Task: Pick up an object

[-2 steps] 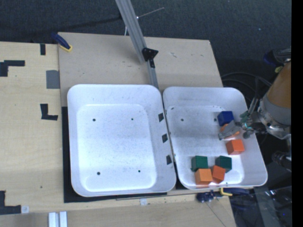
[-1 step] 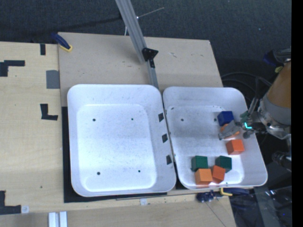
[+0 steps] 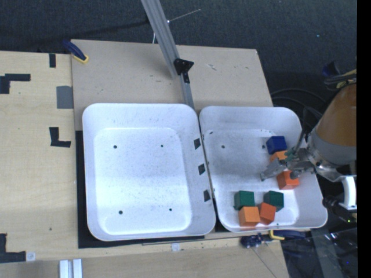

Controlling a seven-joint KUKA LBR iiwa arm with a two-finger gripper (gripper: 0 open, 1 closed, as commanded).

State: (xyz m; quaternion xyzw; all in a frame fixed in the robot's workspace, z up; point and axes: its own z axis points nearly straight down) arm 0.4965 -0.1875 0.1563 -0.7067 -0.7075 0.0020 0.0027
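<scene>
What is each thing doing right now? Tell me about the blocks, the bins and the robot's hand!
Blue block: resting in the right bin, near its far side.
Orange-red block: lying just beside the tool.
Two green blocks: sitting side by side.
Two orange blocks: sitting in front of the green ones.
Right bin: holding all the blocks.
Left bin: sitting flat.
Tool: down inside the right bin, among the blocks.

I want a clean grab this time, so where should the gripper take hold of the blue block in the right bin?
Probably from straight above, fingers across two opposite flat sides of the blue block. Its left side faces bare floor of the right bin, but a small orange block sits tight against its lower edge, so close along the left-right direction.
</scene>
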